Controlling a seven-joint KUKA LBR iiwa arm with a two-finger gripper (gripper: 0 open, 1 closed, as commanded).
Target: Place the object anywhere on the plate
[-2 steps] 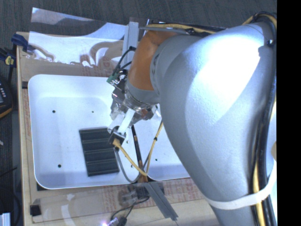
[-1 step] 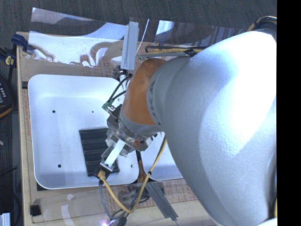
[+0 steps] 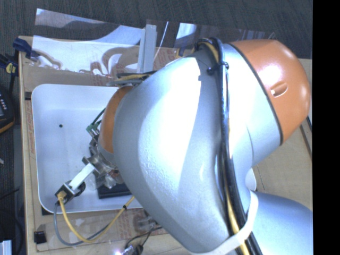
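The jaws sit low in the left bin [image 3: 53,137], toward the table's near-left corner, and the wrist hardware hides them, so I cannot tell whether they are apart, together or clamped on anything. Just beside them, on the bin floor by its near wall, lies a dark slab [image 3: 113,192]. It may be the object, though it is partly covered and I cannot be sure.

The main risk is a lift with nothing held. If the slab is flat on the floor, the jaws may slide over it or catch only an edge, and it would drop on the way.

A white bar [image 3: 79,179] juts from the wrist toward the bin's near-left corner, and a yellow cable [image 3: 74,237] trails over the wall. Either could snag on the rim as the wrist moves.

The arm [image 3: 212,142] covers most of the table, so I cannot tell where the plate is. A carry toward it is therefore hard to judge.
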